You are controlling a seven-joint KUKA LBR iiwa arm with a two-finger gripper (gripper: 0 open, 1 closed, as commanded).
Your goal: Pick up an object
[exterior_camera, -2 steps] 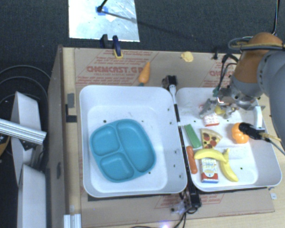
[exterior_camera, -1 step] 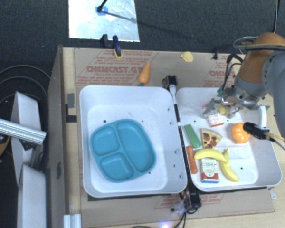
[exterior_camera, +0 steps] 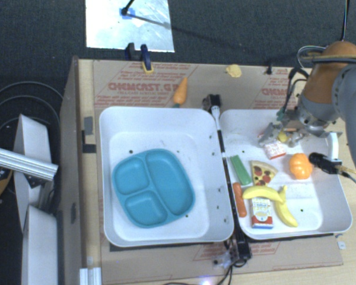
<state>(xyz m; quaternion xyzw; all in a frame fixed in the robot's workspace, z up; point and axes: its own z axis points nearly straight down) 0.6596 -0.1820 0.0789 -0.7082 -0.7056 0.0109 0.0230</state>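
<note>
1. Two shallow white bins side by side on the surface (exterior_camera: 136, 88): left bin (exterior_camera: 160, 126) and right bin (exterior_camera: 329, 209).
2. In the left bin, one thing: a blue divided plate (exterior_camera: 152, 186) with three compartments, lying flat.
3. In the right bin, seven things: one white-and-red packet (exterior_camera: 275, 151), one orange (exterior_camera: 300, 166), one pizza slice (exterior_camera: 263, 173), one green stick (exterior_camera: 241, 170), one orange-red sausage (exterior_camera: 240, 199), one banana (exterior_camera: 264, 193), one small carton (exterior_camera: 261, 212).
4. Banana touching the small carton; orange just right of the pizza slice; green stick and orange-red sausage along the bin's left wall.
5. Gripper (exterior_camera: 280, 133) over the far part of the right bin, just beside the white-and-red packet; contact not clear, and open or closed impossible to judge.
6. Behind the bins, on the surface: one carrot (exterior_camera: 180, 92) and one small yellow lump (exterior_camera: 233, 70).
</note>
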